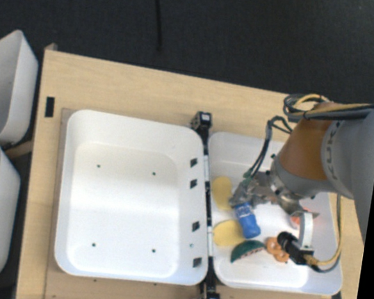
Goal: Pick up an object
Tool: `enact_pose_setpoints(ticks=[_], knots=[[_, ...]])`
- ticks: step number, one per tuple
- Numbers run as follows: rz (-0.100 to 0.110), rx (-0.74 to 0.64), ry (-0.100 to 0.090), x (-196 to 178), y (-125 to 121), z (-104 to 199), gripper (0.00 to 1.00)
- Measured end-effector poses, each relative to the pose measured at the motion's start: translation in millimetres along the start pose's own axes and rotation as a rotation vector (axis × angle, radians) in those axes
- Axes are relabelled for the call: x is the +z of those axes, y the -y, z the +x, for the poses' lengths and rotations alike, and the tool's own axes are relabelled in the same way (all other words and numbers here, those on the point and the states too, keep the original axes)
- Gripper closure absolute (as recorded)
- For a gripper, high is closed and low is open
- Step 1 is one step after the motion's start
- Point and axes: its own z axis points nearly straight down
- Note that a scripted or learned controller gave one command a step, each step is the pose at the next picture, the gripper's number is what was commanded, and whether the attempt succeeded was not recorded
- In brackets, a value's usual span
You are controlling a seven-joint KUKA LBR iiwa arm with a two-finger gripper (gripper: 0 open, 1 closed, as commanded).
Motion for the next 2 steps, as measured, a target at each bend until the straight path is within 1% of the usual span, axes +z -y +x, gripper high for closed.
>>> enact_pose_setpoints(ticks=[1, 2], knots=[[0.001, 0.000, 0.001, 7, 6, -8, 1.00], [-0.004, 0.001, 0.001, 6, 79, -10, 1.00]])
